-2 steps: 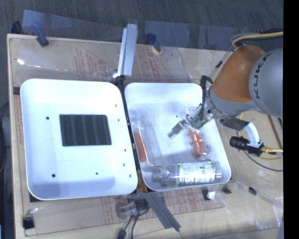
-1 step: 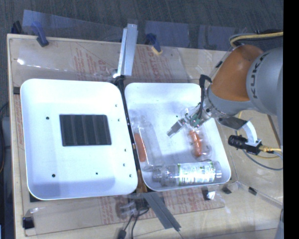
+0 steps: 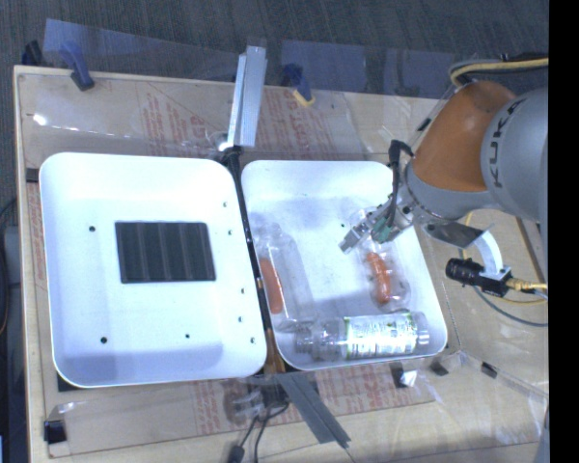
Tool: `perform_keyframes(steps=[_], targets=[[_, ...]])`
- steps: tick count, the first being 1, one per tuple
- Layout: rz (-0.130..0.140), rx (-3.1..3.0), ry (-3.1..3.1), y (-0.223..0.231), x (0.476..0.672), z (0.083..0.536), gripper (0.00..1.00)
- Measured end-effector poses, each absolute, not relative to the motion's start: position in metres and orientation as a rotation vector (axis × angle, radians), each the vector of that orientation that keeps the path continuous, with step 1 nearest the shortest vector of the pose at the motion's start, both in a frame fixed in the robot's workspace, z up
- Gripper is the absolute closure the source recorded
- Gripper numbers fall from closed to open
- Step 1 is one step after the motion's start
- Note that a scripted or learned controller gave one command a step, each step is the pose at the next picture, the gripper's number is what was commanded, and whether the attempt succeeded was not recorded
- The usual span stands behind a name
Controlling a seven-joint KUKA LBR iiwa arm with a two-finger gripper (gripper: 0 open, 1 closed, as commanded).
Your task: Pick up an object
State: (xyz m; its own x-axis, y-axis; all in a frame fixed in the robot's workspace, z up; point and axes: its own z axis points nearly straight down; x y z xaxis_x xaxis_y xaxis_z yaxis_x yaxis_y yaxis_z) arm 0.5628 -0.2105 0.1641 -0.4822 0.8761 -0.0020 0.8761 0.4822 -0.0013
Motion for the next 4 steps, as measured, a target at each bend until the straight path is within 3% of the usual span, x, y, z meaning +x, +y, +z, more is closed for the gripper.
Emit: perform_keyframes(steps=[1, 2, 3, 4], targets=[[-0.002, 1.610, 2.703, -0.197, 0.540, 0.090, 1.00], [-0.001, 1.117, 2.934, -0.199, 0.557, 0.190, 1.00], [-0.002, 0.700, 3.059, -0.147, 0.592, 0.247, 1.00], [-0.002, 0.701, 3.059, -0.148, 0.592, 0.247, 0.00]])
